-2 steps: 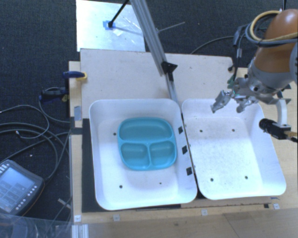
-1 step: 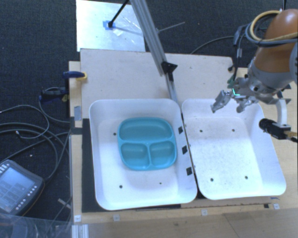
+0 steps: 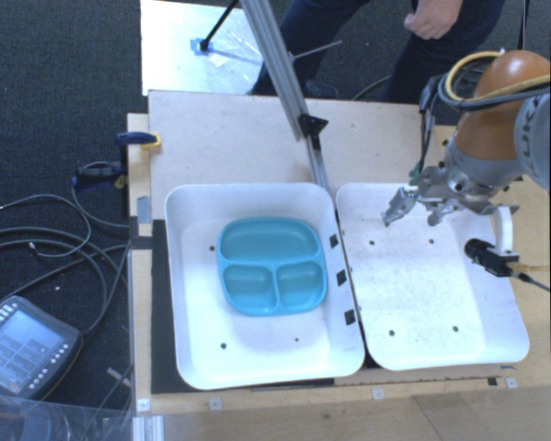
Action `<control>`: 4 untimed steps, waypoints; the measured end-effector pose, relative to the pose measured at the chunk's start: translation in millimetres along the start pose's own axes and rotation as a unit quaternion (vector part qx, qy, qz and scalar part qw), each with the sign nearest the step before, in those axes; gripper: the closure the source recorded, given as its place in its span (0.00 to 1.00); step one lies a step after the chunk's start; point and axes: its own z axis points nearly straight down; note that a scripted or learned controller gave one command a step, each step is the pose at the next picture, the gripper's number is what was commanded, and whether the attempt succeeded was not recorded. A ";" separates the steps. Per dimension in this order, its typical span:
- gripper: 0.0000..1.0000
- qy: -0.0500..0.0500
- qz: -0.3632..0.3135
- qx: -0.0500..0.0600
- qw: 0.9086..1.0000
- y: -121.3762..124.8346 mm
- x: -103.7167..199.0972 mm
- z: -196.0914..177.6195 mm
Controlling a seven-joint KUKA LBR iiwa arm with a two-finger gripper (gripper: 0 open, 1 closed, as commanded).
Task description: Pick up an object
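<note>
A light blue divided plate [image 3: 271,263] with three compartments lies flat in the middle of the left white bin [image 3: 194,344]. My gripper [image 3: 416,214] hangs over the far part of the right white bin [image 3: 482,340], well to the right of the plate. Its two fingers [image 3: 395,209] are spread apart, open, with nothing between them. The grey arm with its orange band comes in from the upper right.
A slanted metal pole [image 3: 288,82] crosses the bench to the gap between the bins. A person [image 3: 430,21] stands behind the bench. Cables and a teach pendant [image 3: 30,340] lie on the floor at left. A black part [image 3: 486,256] sticks out beside the wrist.
</note>
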 end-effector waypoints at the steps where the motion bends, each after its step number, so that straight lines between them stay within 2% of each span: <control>1: 0.00 0.000 0.000 0.000 1.000 10.2 0.9 52.9; 2: 0.00 0.000 -0.002 -0.001 1.000 19.0 6.3 106.7; 3: 1.00 0.000 -0.002 -0.004 1.000 20.8 5.9 92.0; 4: 1.00 0.000 -0.003 -0.005 1.000 19.5 10.7 46.6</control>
